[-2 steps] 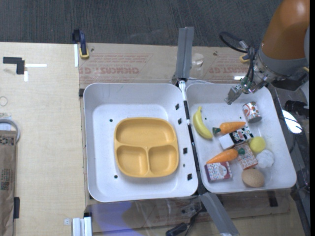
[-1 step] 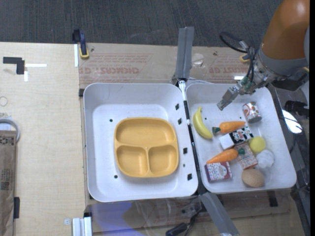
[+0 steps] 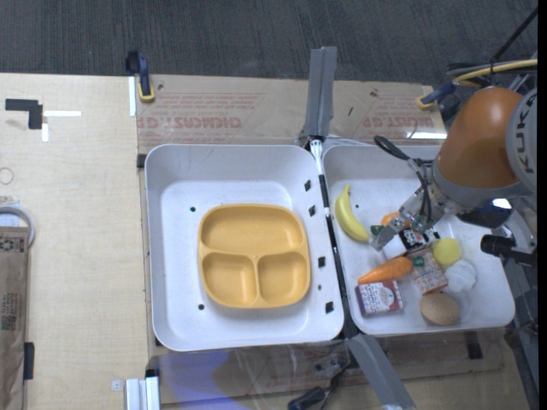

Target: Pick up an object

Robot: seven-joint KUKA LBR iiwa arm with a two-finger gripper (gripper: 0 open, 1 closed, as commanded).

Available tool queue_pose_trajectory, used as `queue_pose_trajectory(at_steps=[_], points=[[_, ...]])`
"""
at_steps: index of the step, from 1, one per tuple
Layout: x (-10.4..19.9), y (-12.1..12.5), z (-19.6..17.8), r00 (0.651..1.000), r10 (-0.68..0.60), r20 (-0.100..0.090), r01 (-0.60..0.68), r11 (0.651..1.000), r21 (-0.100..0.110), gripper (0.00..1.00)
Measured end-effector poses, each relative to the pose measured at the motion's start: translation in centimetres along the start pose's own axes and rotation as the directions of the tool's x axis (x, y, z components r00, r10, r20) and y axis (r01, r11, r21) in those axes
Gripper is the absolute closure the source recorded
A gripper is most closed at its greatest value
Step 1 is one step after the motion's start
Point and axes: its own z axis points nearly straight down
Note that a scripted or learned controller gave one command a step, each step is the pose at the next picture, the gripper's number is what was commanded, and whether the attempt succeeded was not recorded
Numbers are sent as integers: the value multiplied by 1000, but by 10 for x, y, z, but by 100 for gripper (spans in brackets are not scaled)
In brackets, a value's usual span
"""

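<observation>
1. Carrot, as I judge it the likeliest pick, lies in the right bin, just below and a touch left of the gripper; its long axis runs roughly left to right, tilted up toward the right.
2. Nearest the front of that bin sit a red packet and a brown, egg-like thing.
3. Whether the tool is spread or pressed together, I cannot tell; clutter hides its tips, and nothing is plainly held.
4. Just right of the carrot are a small carton, a yellow ball and something white.
5. A banana lies further left, curving along the bin's wall.
6. The arm, orange-banded, reaches in from the right, low over the pile.
7. The left bin bears a yellow divided plate.
8. Beyond, the pale wooden bench ends at a dark floor.
</observation>
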Motion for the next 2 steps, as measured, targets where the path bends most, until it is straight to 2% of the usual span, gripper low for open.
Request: queue_pose_trajectory(at_steps=[1, 2], points=[[-3, 0, -11, 1000, 5, 8, -5, 1000, -4, 100], [-49, 45, -87, 986, -165, -19, 165, 986, 11, 100]])
